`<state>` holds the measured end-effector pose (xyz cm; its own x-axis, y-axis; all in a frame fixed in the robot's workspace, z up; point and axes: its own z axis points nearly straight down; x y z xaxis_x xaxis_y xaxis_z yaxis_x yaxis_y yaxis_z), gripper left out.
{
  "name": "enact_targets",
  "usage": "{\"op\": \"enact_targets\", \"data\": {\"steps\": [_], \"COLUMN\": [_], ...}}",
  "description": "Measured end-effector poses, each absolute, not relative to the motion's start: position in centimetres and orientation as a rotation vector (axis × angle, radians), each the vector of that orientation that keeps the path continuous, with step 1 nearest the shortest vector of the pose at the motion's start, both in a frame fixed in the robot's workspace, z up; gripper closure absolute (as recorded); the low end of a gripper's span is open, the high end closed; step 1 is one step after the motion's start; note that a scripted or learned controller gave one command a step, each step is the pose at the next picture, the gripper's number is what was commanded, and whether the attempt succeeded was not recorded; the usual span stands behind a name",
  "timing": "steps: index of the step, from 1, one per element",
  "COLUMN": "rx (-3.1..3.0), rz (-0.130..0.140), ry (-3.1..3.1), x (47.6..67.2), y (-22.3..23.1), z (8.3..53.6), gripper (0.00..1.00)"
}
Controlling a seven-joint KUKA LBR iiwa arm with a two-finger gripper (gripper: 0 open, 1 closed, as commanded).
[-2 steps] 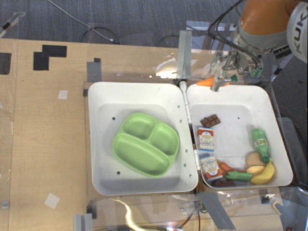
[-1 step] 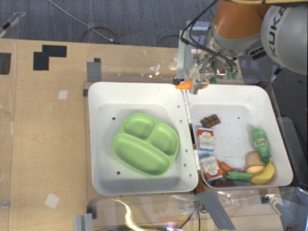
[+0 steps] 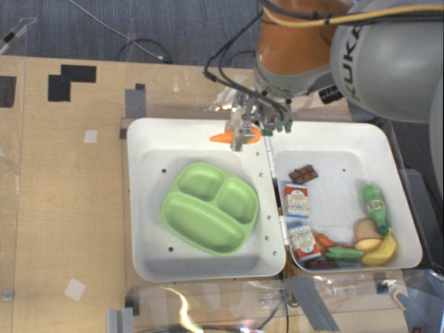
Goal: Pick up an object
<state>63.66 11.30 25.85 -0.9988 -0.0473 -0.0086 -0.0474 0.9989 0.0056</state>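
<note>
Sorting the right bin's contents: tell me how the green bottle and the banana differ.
The green bottle is green with a label; the banana is plain yellow. The bottle is straight and runs along the bin's right wall; the banana curves around the near right corner. Both lie flat in the right bin.

**What can't be seen**

Arm [image 3: 388,47] cut off at top & right edges. Carrot [image 3: 232,137] partly behind gripper [image 3: 251,127]. Small packs [image 3: 297,201]: print too small to read. Dark item [image 3: 320,262] at bin's front edge mostly hidden under green veg [image 3: 343,253].
</note>
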Motion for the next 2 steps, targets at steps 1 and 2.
{"op": "enact_targets", "data": {"steps": [1,2], "rx": [-0.178,-0.184], "rz": [0.007,0.009], "ry": [3.128,3.128], "x": [64.3,66.5], "y": [17.1,24.0], "z": [24.8,24.7], "gripper": [1.00,1.00]}}
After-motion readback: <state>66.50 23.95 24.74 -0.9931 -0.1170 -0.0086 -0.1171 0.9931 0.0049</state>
